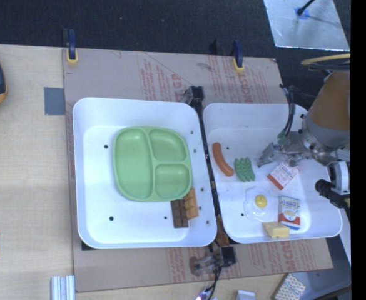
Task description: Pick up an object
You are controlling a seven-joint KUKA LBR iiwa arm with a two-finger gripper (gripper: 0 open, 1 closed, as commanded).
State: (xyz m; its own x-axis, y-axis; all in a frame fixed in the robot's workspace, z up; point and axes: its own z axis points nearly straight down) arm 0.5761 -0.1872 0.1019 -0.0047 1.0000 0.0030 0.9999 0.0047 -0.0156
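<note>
The right bin (233, 120) holds several small items. An orange sausage (222, 159) lies beside a green ridged piece (244, 169). A red and white packet (283, 175) lies near the middle, with a fried egg (258, 202), a red and white carton (289, 210) and a yellow cheese wedge (276, 231) nearer the front. My gripper (285, 155) hangs low over the right bin, just behind the red and white packet and right of the green piece. Nothing is seen held in it.
The left bin (89, 167) holds a green divided plate (151, 163) and brown chocolate bars (184, 210) at its front right. The grey arm with its orange band (330, 108) covers the right bin's far right corner. Clamps (236, 55) pin the cardboard at the back.
</note>
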